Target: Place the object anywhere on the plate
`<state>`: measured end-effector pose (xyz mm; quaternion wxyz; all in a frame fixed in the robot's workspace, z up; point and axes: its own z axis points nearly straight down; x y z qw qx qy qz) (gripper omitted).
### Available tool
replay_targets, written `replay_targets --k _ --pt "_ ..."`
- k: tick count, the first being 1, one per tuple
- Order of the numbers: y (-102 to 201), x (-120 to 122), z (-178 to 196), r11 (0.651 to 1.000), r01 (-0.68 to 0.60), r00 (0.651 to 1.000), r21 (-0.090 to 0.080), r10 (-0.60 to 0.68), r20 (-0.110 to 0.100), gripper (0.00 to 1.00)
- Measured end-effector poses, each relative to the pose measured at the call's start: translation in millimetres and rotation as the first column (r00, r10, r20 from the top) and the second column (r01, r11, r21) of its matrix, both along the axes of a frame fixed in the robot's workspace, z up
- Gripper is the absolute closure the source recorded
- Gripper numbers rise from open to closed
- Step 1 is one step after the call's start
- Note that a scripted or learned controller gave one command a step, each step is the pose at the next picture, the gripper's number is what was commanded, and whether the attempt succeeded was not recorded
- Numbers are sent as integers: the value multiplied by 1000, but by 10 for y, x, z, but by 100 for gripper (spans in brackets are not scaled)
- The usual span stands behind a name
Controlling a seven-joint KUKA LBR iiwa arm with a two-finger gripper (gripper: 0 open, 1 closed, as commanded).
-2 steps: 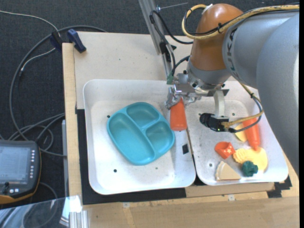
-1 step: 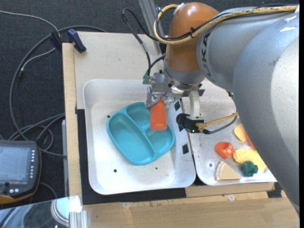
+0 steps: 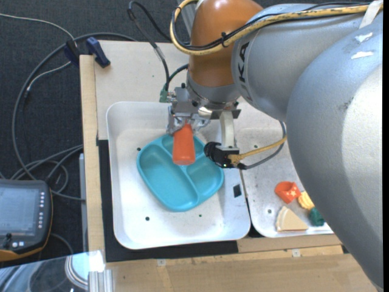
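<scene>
Left bin [image 3: 121, 163] — white, shallow, on the bench. A blue plate [image 3: 176, 184] with dividers lies in it, tilted diagonally, its long axis running from about 10 o'clock to 4 o'clock across the bin floor.

Arm comes in from 3 o'clock, large grey body filling the upper right; orange band [image 3: 222, 29] sits directly above the wrist. The gripper [image 3: 184, 126] points down over the plate's 12 o'clock edge.

The object — an orange carrot-shaped object [image 3: 183, 146] — hangs upright, its upper end between the gripper's fingers, which are closed on it. Its lower end overlaps the plate's upper compartment in the view; cannot tell whether it touches the plate surface or is just above it.

A black-and-yellow cable [image 3: 243, 157] loops out at 3 o'clock of the carrot, near the rim between the two bins.

Right bin [image 3: 261, 218], partly hidden under the arm. Visible in it, toward 4 o'clock from the plate: an orange piece [image 3: 287, 191], a yellow bit [image 3: 305, 201], a small green item [image 3: 316, 216], and a tan wedge [image 3: 292, 219] — all close together, well apart from the plate.

Outside the bins: blue clamp [image 3: 97, 50] at the bench's 11 o'clock corner, a screen unit [image 3: 23, 215] at 8 o'clock on the dark floor.
</scene>
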<state>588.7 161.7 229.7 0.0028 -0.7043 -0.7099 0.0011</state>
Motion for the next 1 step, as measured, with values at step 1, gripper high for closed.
replay_targets --k 1 --pt "-48 5 -26 1000 6 1000 -4 -6 -4 0"
